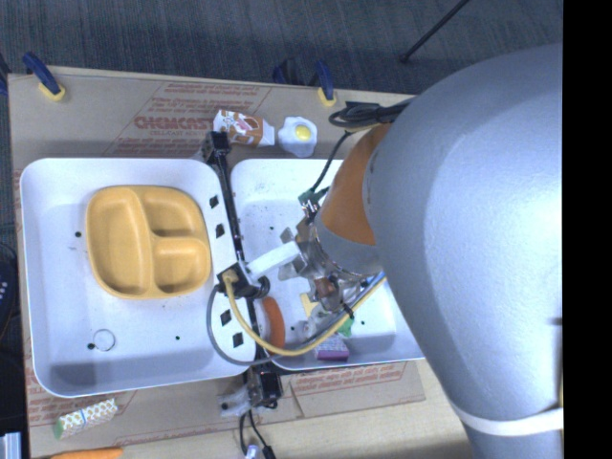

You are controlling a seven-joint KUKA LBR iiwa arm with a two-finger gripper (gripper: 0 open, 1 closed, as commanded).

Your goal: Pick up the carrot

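Note:
The carrot (274,321) is a short orange piece lying in the right bin (258,185), at its front left near the wall between the two bins. The yellow cable crosses beside it and hides part of it. My gripper (320,302) hangs low over the front middle of that bin, just right of the carrot and a little behind it. The bulky grey arm and its orange band cover most of the bin's right side. Nothing can be made out between the fingers.
A yellow divided plate (148,240) lies in the left bin (48,285). A purple item (333,350) and a small green one (345,326) sit at the right bin's front edge. Behind the bins stand a small brown-and-white object (239,127) and a white-and-yellow one (299,135).

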